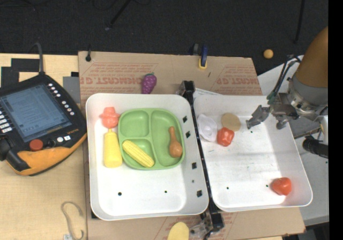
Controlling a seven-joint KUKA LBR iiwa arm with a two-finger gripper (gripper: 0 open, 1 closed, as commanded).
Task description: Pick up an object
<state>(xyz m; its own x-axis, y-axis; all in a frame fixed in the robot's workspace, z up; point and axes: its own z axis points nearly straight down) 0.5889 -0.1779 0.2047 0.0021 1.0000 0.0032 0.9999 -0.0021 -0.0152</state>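
Cardboard lines the bench under two white bins. One left bin holds one green divided plate carrying one corn cob and one brown drumstick, with one yellow bottle and one pink toy beside it. One right bin holds one red pepper, one tan disc, one white lump and one red tomato. One gripper hovers over this bin's upper right, fingers spread, gripping nothing.
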